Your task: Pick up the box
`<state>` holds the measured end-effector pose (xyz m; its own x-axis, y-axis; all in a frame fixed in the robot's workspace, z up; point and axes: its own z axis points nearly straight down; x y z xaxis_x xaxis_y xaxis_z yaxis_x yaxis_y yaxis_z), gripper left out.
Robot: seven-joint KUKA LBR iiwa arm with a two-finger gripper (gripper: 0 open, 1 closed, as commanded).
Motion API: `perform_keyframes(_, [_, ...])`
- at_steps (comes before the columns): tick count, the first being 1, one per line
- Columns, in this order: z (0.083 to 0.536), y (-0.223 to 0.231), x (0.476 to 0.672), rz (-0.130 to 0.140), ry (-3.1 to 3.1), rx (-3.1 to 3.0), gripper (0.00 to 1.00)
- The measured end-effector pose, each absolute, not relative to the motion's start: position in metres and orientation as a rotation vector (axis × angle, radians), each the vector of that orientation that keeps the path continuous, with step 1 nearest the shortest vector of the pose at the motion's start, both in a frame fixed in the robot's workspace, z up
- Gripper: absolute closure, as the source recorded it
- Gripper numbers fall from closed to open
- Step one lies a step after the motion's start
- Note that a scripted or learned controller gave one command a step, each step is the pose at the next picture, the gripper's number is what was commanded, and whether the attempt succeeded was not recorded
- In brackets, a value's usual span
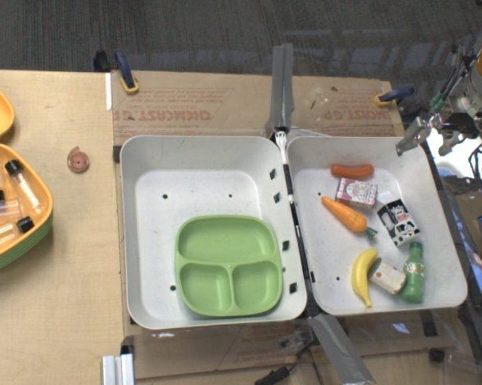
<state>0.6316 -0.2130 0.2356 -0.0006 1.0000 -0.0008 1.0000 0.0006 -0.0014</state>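
Observation:
A small pink and white box [357, 192] lies in the right bin [445, 239], near its middle back, between a sausage [352, 170] and a carrot [345, 214]. My gripper [415, 137] hangs over the right bin's back right corner, up and to the right of the box and well apart from it. Nothing is visibly held in it. The rest of the arm [467, 95] runs off the right edge.
The right bin also holds a black and white carton [398, 220], a banana [362, 275], a small beige block [387, 278] and a green bottle [414, 273]. A green divided plate [228, 265] lies in the left bin [144, 215]. A yellow tray [8, 207] with vials sits far left.

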Motion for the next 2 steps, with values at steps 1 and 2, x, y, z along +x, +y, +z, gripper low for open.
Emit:
perform_keyframes(1, [0.335, -0.179, 0.659, 0.002, -2.444, -1.976, 0.00])
perform_keyframes(2, [0.441, -0.141, 0.660, 0.002, -2.683, -1.637, 0.00])
